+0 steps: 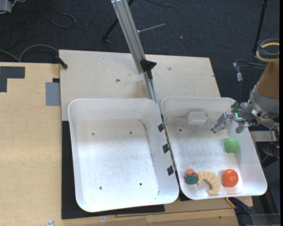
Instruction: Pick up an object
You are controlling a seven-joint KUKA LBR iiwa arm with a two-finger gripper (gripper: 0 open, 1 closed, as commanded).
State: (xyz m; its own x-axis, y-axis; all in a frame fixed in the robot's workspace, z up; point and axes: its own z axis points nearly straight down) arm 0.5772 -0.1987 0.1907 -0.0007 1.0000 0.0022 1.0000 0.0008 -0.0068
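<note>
We see two shallow white plastic bins side by side on a pale wooden bench (179,74), their matte floors finely speckled. The left bin (85,126) has rounded corners and a raised rim. The right bin (254,173) holds a pale grey, soft-edged rectangular block (196,117) near its far wall, a smooth round green ball (231,145) toward its right side, and three items in a row along its near edge: a small red-and-green knobbly strawberry-like toy (191,176), a tan ridged crescent shaped like a croissant (210,181) and a glossy orange-red ball (230,178). The croissant lies between the other two, just beside each.

A ribbed aluminium rail (132,34) slants down toward the seam between the bins.

The grey arm with its orange band (273,79) enters from the right, wrist bent leftward over the right bin's far right corner. The metallic two-finger gripper (220,125) sits between the grey block and the green ball, touching neither as far as we can judge. Its fingers are too small and blurred for us to tell whether they are spread or closed; nothing is visibly between them.
</note>
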